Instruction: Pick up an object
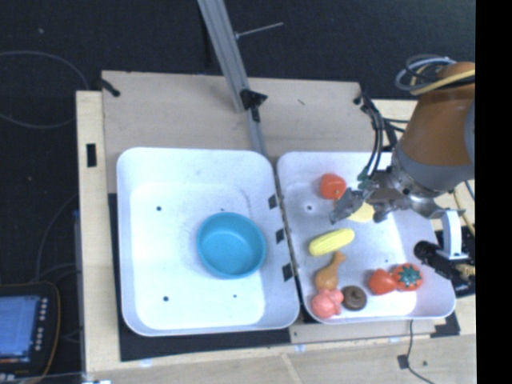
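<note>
The right bin point(416, 306) holds several toy foods: an orange-red round piece point(333, 186), a yellow corn cob point(331, 241), a tan drumstick point(328, 272), a pink piece point(325, 303), a brown doughnut point(353, 298) and a red fruit with a green top point(394, 280). My gripper point(363, 207) hangs low over the bin's upper middle, just right of the orange-red piece and above the corn. Its two dark fingers point(345, 208) stand spread, open. A pale yellow piece point(364, 213) shows in the gap between them, partly hidden.
The left bin point(136, 166) holds a blue bowl point(231, 244) near its middle. A grey pole point(228, 46) slants down from the top to the seam between the bins. The arm covers the right bin's upper right corner.
</note>
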Motion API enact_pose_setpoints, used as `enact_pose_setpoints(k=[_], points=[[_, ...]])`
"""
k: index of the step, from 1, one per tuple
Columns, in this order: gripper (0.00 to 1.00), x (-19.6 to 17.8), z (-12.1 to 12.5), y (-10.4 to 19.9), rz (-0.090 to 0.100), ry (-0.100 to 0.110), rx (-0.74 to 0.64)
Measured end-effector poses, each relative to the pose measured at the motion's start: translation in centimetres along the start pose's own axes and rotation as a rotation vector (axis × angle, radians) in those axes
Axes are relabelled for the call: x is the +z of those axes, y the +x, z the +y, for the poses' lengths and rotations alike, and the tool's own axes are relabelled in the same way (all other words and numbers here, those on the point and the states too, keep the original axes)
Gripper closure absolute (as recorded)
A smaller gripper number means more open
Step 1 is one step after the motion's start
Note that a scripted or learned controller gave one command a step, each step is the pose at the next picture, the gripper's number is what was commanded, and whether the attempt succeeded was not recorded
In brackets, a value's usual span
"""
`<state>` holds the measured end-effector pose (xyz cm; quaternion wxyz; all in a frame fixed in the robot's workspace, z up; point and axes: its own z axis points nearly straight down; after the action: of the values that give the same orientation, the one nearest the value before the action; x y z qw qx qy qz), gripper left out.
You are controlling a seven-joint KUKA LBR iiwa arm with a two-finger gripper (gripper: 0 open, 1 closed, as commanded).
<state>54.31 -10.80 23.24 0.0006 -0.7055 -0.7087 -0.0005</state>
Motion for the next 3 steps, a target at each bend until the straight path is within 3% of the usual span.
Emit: enact_pose_setpoints(k=[2, 3], points=[[0.0, 10.1, -0.8, 0.0, -0.003, 0.007, 0.006], [0.0, 13.4, -0.8, -0.2, -0.004, 0.002, 0.007]])
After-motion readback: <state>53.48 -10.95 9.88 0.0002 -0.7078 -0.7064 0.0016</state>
